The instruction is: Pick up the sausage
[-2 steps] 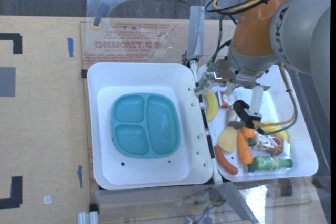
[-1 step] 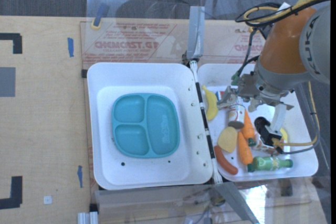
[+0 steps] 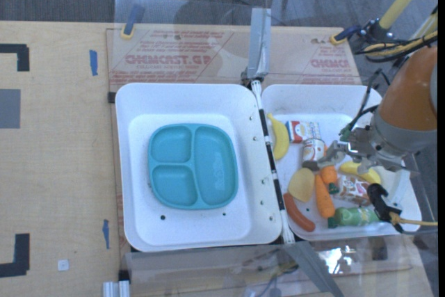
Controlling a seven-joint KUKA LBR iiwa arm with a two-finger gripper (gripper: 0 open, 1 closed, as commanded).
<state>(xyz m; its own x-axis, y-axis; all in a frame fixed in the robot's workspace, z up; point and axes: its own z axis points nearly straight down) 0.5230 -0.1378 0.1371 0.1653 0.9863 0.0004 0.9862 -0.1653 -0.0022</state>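
The sausage [image 3: 300, 213] lies in the right-hand bin [image 3: 313, 95], down near that bin's front left corner, a reddish-brown link resting slantwise against the wall that the two bins share. Just beyond it, going toward the back of the bin, sits a pale yellow round piece [image 3: 301, 184], and to the sausage's right an orange carrot [image 3: 324, 195] stands lengthwise, with a green item [image 3: 353, 217] lying beside the carrot's near end. Farther back along the same shared wall from the sausage is a banana [image 3: 279, 138], and next to it a small white packet [image 3: 304, 130] with red and blue printing too small for me to read; another printed wrapper [image 3: 353, 187] by the carrot is just as illegible. The gripper [image 3: 338, 151] hangs over the middle of this bin, well back and to the right of the sausage and apart from it, at the end of the grey arm with its orange band [image 3: 415, 97]; whether the jaws are apart or together I cannot tell from here, as the metal is a dark tangle against the clutter. Across the shared wall from the sausage, the left bin [image 3: 139, 115] carries a turquoise divided plate [image 3: 193, 166] with three compartments. Behind both bins, clear sheets [image 3: 177, 45] lie on the wooden tabletop [image 3: 55, 149], with red lettering that reads roughly "CHEMCAST GP".
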